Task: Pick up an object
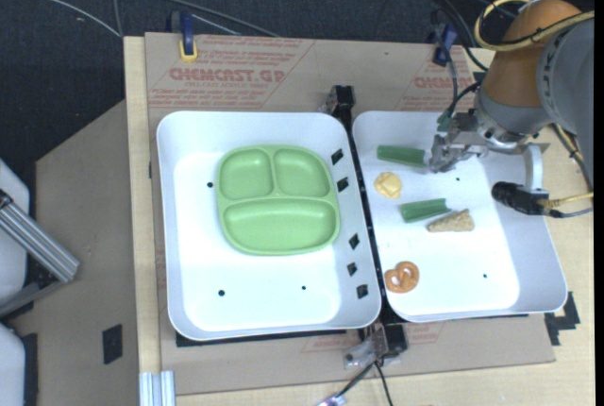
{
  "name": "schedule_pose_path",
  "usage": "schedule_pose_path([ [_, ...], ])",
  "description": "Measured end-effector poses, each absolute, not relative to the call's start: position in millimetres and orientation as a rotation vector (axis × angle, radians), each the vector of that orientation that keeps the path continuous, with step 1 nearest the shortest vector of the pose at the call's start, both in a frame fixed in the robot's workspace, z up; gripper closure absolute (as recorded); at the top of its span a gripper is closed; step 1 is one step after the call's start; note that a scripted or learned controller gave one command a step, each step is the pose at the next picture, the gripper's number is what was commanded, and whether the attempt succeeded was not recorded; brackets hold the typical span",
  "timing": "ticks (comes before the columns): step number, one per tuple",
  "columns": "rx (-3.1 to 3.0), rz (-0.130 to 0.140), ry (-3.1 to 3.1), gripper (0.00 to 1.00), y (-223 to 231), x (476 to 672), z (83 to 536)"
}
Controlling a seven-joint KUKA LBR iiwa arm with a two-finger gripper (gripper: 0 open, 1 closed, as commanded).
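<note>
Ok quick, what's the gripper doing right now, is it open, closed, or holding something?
Gripper: cannot be told; it sits low in the right white bin, at the end of the flat green stick.

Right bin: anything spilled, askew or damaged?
Nothing stands out. The green sticks, yellow piece, tan wedge and pretzel lie loose inside the right bin; gripper sits by the upper stick.

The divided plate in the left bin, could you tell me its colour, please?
Light green; the divided plate shows plainly in the camera view.
</note>
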State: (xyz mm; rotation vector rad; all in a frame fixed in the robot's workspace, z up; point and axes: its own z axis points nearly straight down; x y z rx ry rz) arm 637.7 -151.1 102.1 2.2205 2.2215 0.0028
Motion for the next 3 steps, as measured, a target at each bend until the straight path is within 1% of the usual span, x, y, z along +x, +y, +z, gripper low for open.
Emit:
schedule_pose_path([
  [1,2.217,0.006,2.217,1.00,-161.4,638.6,156.9],
  [2,2.214,0.007,2.219,1.00,-151.6,639.6,216.4],
  [3,2.218,0.003,2.221,1.00,-151.6,640.5,234.9],
])
